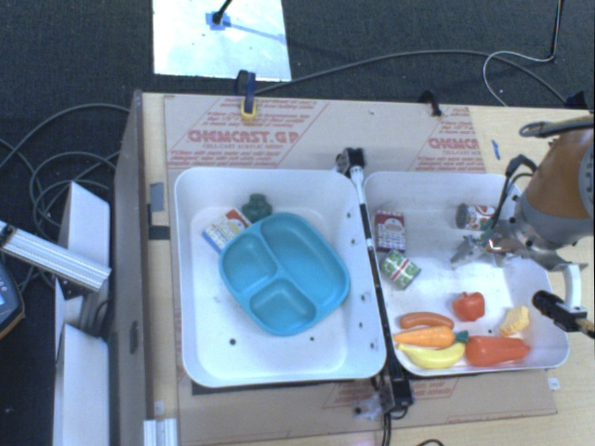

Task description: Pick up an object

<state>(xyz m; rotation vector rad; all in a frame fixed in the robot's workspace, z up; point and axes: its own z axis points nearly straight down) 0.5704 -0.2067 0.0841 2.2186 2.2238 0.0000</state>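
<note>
Hanging low over the right bin (437,186), the gripper (481,246) leaves its hand state impossible to tell; a small can (474,216) lies just above it, a red pepper (469,306) below.

a brown sheet (279,128) covers the bench top; a yellow-and-blue clamp (247,95) grips its far edge, cables (42,170) trailing left.

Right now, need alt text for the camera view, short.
The grey-and-orange arm reaches from the right, its claw low over the right bin, which holds toy food and small cartons. The left bin holds a blue divided plate, a small carton and a dark green toy.
</note>
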